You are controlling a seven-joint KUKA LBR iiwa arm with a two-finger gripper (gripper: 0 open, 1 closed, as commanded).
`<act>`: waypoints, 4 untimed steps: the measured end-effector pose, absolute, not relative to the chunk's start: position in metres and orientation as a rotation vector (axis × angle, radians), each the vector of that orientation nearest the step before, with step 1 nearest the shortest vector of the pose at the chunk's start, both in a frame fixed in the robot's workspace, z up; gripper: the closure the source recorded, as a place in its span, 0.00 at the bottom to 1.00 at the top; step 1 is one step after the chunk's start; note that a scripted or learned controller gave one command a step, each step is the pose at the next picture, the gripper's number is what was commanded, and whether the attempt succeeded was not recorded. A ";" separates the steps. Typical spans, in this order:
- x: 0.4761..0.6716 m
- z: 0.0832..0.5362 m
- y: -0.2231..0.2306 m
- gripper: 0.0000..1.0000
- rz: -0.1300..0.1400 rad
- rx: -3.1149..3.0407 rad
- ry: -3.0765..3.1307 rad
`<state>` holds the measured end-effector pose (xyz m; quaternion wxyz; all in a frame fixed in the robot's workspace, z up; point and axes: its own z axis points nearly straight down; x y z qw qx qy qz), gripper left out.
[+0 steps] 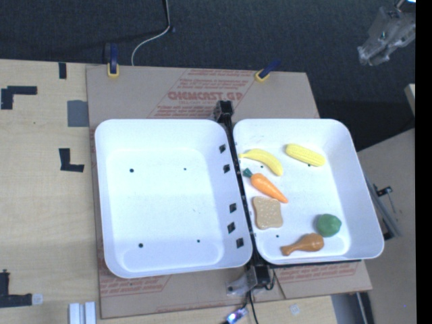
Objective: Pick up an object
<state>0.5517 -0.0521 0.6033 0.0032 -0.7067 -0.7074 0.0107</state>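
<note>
Cardboard is lying under two white bins; the right bin (pixel 351 147) is holding every object: banana (pixel 263 160), corn (pixel 305 155), carrot (pixel 268 186), toast (pixel 268 213), a green ball (pixel 329 224) and a drumstick (pixel 304 244). Nothing is being lifted yet, so the pick is remaining undone. At one o'clock the gripper (pixel 386 38) is hanging well apart, touching nothing; how wide it stands, I cannot tell.

Two glossy white plastic bins (pixel 162 130) rest on matt brown cardboard (pixel 202 93) over pale wood bench (pixel 40 194).
</note>
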 end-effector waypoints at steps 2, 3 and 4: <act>0.554 0.621 -0.052 1.00 0.039 -2.216 -2.215; 0.555 0.630 -0.052 1.00 0.041 -2.215 -2.215; 0.556 0.639 -0.052 1.00 0.043 -2.215 -2.213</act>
